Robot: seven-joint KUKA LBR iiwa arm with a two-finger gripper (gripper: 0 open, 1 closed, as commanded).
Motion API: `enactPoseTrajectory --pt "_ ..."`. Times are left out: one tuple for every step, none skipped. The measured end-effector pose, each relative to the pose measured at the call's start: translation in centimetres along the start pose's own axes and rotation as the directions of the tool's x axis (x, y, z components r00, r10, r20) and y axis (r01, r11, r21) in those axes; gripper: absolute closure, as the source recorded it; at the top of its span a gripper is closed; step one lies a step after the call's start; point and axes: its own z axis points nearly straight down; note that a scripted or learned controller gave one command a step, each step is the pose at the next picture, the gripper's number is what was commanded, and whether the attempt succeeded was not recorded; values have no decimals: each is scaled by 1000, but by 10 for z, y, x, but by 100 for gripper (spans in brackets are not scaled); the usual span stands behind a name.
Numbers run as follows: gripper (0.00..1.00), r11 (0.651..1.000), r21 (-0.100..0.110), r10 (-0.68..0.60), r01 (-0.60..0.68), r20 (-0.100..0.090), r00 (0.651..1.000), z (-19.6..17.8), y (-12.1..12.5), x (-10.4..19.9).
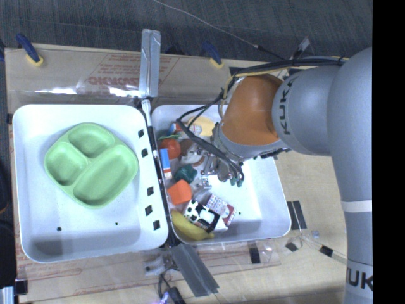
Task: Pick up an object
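I see two white bins side by side on the tabletop. The left bin (31, 170) carries one green divided plate (92, 163) with three compartments; its long axis runs slantwise from the bin's far left toward its near right.

The right bin (269, 195) holds the clutter, all of it crowded against the bin's left wall. I count one yellow banana (188, 229) in the near left corner, lying roughly along the near wall with its curve bowing toward that wall. On top of the banana, and overlapping it, sits one black-and-white patterned item (204, 216), and just beside that a small packet (221, 208) with red print, tilted. Farther back along the left wall there is one orange block (180, 192), one teal piece (186, 173), one red item (169, 149), and a slim blue-and-white tube (165, 164) whose long axis runs parallel to the left wall. Something pale yellow (204, 129) peeks out near the far wall, partly hidden by the arm.

The arm reaches in from the right, its orange band (250, 113) over the far half of the right bin. My pincer (218, 170) hangs down over the middle of that bin, just right of the teal piece and above the packet. I cannot tell how it is set from this angle, and I see nothing clearly between its tips. Black cables loop from the wrist across the far left part of the bin.
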Motion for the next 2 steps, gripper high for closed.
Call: enactPoseTrajectory --pt "0 996 -1 -93 93 -2 996 1 14 24" --pt "0 979 -1 -203 203 -2 979 1 9 37"
